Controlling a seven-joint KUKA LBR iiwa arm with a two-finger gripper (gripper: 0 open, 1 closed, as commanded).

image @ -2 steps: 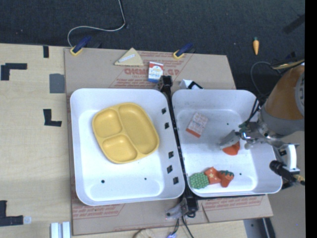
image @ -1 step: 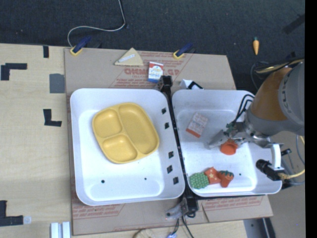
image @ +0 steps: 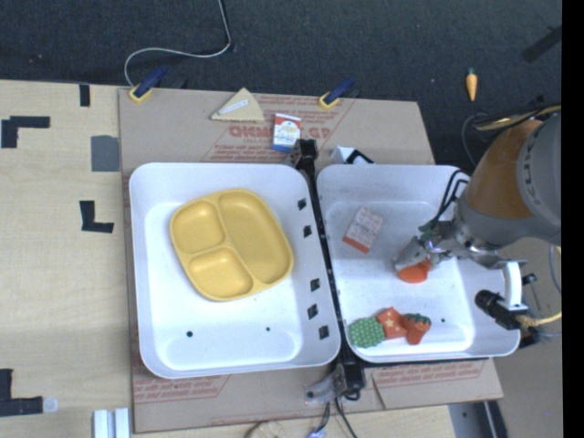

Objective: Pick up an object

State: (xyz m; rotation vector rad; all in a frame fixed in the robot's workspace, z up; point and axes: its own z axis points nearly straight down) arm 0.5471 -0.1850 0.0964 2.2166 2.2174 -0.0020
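Note:
My gripper (image: pixel 412 261) reaches in from the right and is low in the right bin (image: pixel 365 182). Its tip is right over a small red-orange object (image: pixel 415 274) on the bin floor. A small orange and white packet (image: pixel 363 229) lies to the upper left of the gripper. At the bin's front edge lies a cluster of a green piece (image: pixel 367 332) and a red-orange toy (image: pixel 402 324).
The left bin (image: pixel 151 272) holds a yellow three-part plate (image: pixel 230 243). Behind the bins on the cardboard lie a small red and white box (image: pixel 286 132) and a tan wedge (image: pixel 239 106). A black clip strip runs between the bins.

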